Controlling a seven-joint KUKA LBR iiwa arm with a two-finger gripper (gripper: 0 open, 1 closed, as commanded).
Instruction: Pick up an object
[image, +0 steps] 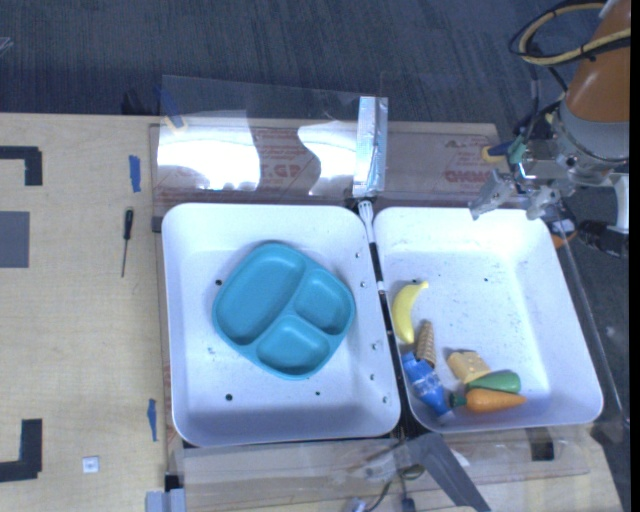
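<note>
1. Left of the centre divider (368, 240) where the two bins meet, you have the left bin (190, 300) holding a blue sectioned plate (284, 310), lying flat near the middle of that bin.
2. Just right of the divider, in the right bin (560, 300), a yellow toy banana (405, 310) lies closest to the divider wall. It looks like light, hard plastic, smooth and curved, so it may slip; my judgement is you close across its thick middle.
3. Below the banana, still beside the divider, you see a brown cone-shaped piece (426, 343) and a blue item (426, 385), touching or nearly so. They are crowded, so a clean grasp there looks harder.
4. Further right of the divider, along the near wall, a tan piece (465, 363), a green vegetable (497, 381) and an orange carrot (493, 401) huddle together. All look like small, stiff, light toys, not fragile.
5. Far right of the divider, above the bin's back corner, the gripper (520, 190) hangs well apart from every toy and holds nothing. You cannot tell from this angle whether it is apart or together.
6. Nothing is picked yet; the banana, standing a little free, looks the easiest target.
</note>
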